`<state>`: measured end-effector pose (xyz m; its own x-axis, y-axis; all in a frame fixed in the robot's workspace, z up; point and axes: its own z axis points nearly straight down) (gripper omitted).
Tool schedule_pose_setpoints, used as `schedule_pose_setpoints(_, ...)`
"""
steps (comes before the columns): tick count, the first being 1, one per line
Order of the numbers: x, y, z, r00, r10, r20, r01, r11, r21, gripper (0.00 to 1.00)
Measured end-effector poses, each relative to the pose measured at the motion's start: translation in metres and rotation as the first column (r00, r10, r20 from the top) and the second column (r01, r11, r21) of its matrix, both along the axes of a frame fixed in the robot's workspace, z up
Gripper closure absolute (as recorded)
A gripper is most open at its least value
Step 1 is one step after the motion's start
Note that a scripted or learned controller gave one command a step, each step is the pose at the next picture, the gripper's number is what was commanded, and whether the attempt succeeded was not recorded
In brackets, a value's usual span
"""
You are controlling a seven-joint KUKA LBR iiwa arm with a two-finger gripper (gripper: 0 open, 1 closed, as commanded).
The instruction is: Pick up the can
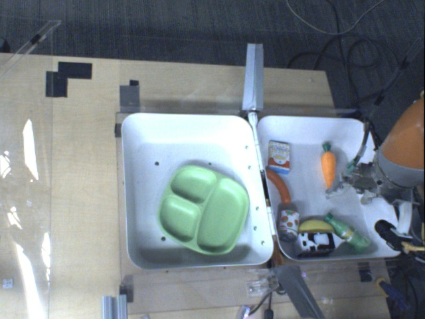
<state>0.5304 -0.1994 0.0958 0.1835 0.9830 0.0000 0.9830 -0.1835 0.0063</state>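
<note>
The arm (405,148) reaches in over the right edge of the right bin (305,130), its orange band uppermost in the view and the grey wrist below it. The gripper (350,181) hangs low above the bin's right half, just beside the carrot; whether it is released or clenched cannot be told from this slanted look down.

At the near edge of the right bin, toward its near left corner, stands the can (288,222): short and round, with a pale top and a dark reddish printed wrap. It sits well apart from the gripper. Just beside it on the right lies a black-and-white patterned item (315,243), with a banana (315,226) resting along its far side and a green bottle (346,232) lying tilted toward the near right corner. A red-orange sausage-shaped piece (281,186) lies along the left wall, just beyond the can. Farther in, a small printed carton (279,156) stands near the far left corner, and the carrot (328,166) lies lengthwise mid-bin, green top pointing to the far edge.

The left bin (143,151) holds a green divided plate (204,209) in its near right part. Both bins rest on the pale wooden surface (60,178).
</note>
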Motion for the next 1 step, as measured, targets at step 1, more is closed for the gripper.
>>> schedule_pose_setpoints(1,0.0002,0.0029,0.0035,0.999,-0.043,-0.001,0.043,0.999,0.001,0.00)
